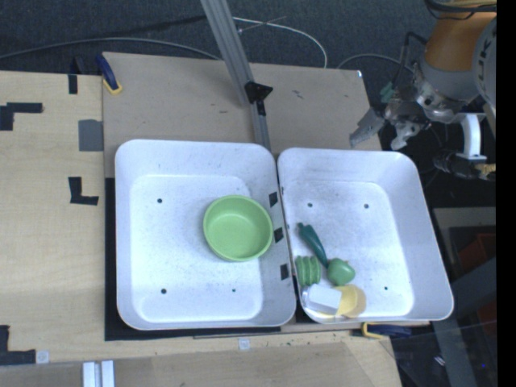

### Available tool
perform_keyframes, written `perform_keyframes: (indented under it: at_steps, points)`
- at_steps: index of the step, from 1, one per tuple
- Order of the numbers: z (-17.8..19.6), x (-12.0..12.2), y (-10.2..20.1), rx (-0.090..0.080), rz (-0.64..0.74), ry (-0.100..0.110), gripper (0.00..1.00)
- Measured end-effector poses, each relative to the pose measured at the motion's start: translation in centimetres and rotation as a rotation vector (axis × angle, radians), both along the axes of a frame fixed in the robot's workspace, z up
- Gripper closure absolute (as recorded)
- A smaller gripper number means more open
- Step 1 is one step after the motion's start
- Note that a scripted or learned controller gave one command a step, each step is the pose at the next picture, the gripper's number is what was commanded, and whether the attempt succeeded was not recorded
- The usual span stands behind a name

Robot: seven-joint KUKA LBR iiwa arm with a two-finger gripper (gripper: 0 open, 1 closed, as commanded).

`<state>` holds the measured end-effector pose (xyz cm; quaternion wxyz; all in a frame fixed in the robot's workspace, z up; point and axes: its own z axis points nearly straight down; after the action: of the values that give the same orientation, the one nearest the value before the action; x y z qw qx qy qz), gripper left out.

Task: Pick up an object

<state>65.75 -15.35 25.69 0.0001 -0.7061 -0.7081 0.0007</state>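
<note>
Inspection of the worktop (193, 95): two shallow white bins sit side by side. The left bin (137, 216) carries a single green bowl (238, 228), upright, lying right of that bin's centre and clear of its walls. The right bin (395, 216) has its contents crowded into the near-left corner: a dark green handled tool (313, 243), a light green ribbed piece (307, 269), a rounded green piece (341, 272) touching the tool's near end, a white item (324, 300) and a pale yellow item (352, 300). These pieces touch or overlap one another, and the white and yellow items press against the near wall.

The arm enters from the right. The jaws (385, 126) hang above the far-right corner of the right bin, well apart from every object. They carry nothing. Whether they are spread or closed cannot be told at this angle.

Assessment: the pick has not begun; the step in hand is the approach. The bowl is the most isolated target, but its rim demands a grasp across one wall. The cluster is nearer, yet a descent there risks striking neighbours or the bin wall. For a sound attempt, centre over one piece, align the jaws across its narrow dimension, descend straight, and confirm closure on the piece before lifting.
</note>
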Motion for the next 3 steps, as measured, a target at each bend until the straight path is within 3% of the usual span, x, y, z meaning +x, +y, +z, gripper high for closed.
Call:
perform_keyframes:
  at_steps: [1, 3]
  points:
    - [0.0, 0.0, 0.0, 0.0, 0.0, 0.001, 0.0]
    - [-12.3, -1.5, 0.2, 0.001, -0.001, 0.007, 0.0]
